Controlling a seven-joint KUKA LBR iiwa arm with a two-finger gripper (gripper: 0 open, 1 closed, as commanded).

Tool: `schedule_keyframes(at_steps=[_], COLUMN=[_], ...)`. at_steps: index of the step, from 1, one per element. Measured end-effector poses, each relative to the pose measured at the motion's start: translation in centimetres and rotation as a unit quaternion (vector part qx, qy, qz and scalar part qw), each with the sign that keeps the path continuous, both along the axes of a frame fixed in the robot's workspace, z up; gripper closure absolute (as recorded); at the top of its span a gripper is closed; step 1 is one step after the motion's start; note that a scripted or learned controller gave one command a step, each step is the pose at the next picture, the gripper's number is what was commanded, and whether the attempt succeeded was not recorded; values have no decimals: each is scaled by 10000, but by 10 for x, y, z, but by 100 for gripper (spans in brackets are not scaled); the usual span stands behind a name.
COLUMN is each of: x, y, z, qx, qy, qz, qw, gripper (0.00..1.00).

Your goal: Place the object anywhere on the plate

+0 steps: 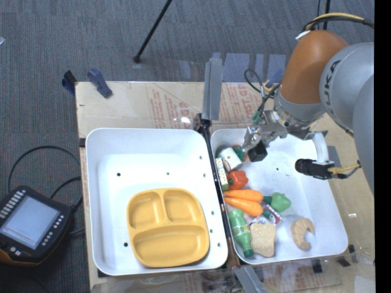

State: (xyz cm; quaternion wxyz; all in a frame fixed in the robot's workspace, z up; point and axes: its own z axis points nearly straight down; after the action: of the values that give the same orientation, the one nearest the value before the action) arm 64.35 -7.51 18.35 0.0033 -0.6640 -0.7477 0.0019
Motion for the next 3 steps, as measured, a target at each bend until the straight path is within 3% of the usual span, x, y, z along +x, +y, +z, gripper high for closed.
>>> schedule_keyframes(at_steps=[1,2,3], x=[0,0,-2], y=[76,139,235], z=[0,15,-53], qx=[5,-11,-7], qy=[7,3,25], qz=[502,-352,1382], qw=[9987,9994,9904], gripper=[100,100,100])
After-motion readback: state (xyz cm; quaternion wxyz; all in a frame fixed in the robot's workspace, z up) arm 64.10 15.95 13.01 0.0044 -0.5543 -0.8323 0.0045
